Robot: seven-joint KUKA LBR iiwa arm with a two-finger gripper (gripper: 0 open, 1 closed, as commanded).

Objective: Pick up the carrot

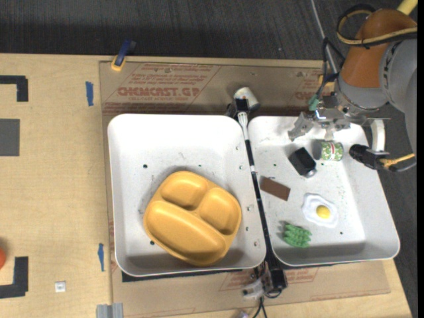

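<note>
My gripper (320,128) hangs over the far part of the right bin (377,197), its fingers spread open with nothing between them. Just in front of it, a small green can (332,151) lies on the bin floor, with a black block (303,161) to its left. Nearer the front lie a brown bar (275,189), a fried egg (320,210) and a green bumpy vegetable (297,234). At the far left edge of the view a small orange-red thing (2,258) sits on the bench, cut off, too little of it showing to identify.
A large yellow bread-like loaf (192,216) lies in the left bin (132,151). The bins' shared rim (252,177) runs between them. The grey arm with its orange band (368,58) and cables reaches in from the upper right. A blue clamp (122,55) sits behind the bins.
</note>
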